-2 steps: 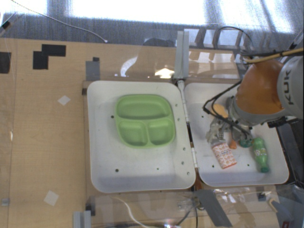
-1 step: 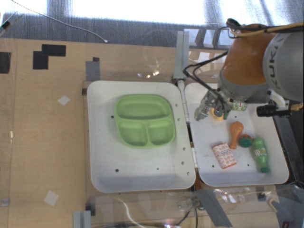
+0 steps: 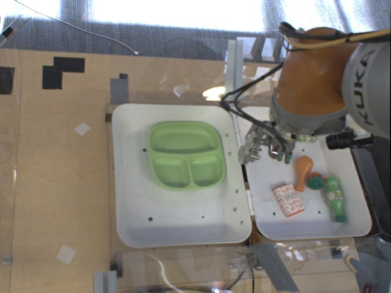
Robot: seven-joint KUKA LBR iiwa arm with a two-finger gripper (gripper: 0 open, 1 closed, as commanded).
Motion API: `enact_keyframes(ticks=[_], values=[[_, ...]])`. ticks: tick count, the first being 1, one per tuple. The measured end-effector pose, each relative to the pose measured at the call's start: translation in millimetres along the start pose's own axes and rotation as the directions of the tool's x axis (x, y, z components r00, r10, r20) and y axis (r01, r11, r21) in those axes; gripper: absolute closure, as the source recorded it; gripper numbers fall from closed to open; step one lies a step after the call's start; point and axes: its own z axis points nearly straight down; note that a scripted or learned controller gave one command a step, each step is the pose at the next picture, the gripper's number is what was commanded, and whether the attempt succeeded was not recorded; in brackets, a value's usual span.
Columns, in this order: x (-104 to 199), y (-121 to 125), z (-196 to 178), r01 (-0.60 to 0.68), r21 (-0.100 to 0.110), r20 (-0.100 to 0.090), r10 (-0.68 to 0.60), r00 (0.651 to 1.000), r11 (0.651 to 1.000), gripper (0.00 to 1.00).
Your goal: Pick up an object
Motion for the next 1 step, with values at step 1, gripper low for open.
enact_keyframes(ticks=[1], values=[[41.5,55.6,43.5,-0.387,0.006,-0.007,0.387,0.922,0.922,1.00]])
